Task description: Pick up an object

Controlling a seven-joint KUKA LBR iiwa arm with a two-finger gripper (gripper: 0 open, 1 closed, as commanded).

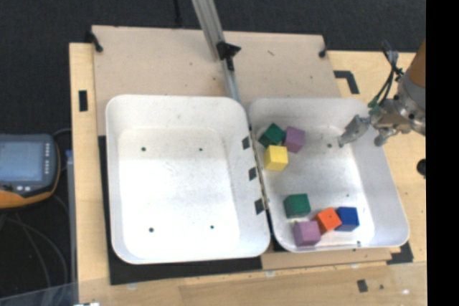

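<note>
Coloured blocks, seven in all, lie in the right bin [373, 175]. Near its far left corner I see a dark green block [272, 135] touching a purple block [295, 139], with a yellow block [276, 158] just in front of them by the left wall. Toward the near edge I see a second green block [296, 206], then a second purple block [307, 233], an orange block [328, 219] and a blue block [347, 218] clustered close together. The gripper [362, 131] hangs over the far right part of this bin, well apart from every block. I cannot tell whether its claw is apart or together; nothing shows between it. The left bin [115, 154] sits beside the right one on the bench [179, 46].
</note>
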